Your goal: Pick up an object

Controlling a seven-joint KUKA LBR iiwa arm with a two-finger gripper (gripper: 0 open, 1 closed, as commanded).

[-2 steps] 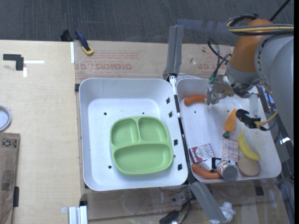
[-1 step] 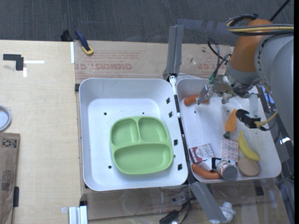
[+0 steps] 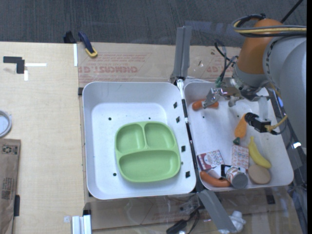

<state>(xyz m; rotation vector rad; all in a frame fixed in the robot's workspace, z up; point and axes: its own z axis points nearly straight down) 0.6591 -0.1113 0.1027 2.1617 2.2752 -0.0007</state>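
Nearest the camera, along the front wall of the right bin [image 3: 278, 182], lies a row of small items: a hot dog [image 3: 214, 180] at the front left corner, a grey-lidded can [image 3: 237, 177] on its side just beside it, and a tan oval cookie-like piece [image 3: 259, 175] toward the front right. Behind these sit two small printed packets, one red and white [image 3: 210, 159] and one pinkish [image 3: 240, 156], side by side. A banana [image 3: 257, 153] lies just right of the pinkish packet, its lower end close to the tan piece. Further back, an orange carrot-like piece [image 3: 241, 126] with a green tip lies tilted near mid-bin. A small orange object [image 3: 198, 105] rests by the back left corner of the right bin. Gripper [image 3: 213, 99] hangs over that back left corner, its tip just right of the small orange object; fingers too small and cluttered to read, so cannot tell whether they are spread or pressed together, and nothing is seen between them. Arm's orange band [image 3: 254, 50] shows at upper right. Left bin [image 3: 92, 130] holds a green divided plate [image 3: 147, 151], three compartments, flat, right of centre. A roll of tape [image 3: 3, 124] sits at the bench's left edge.
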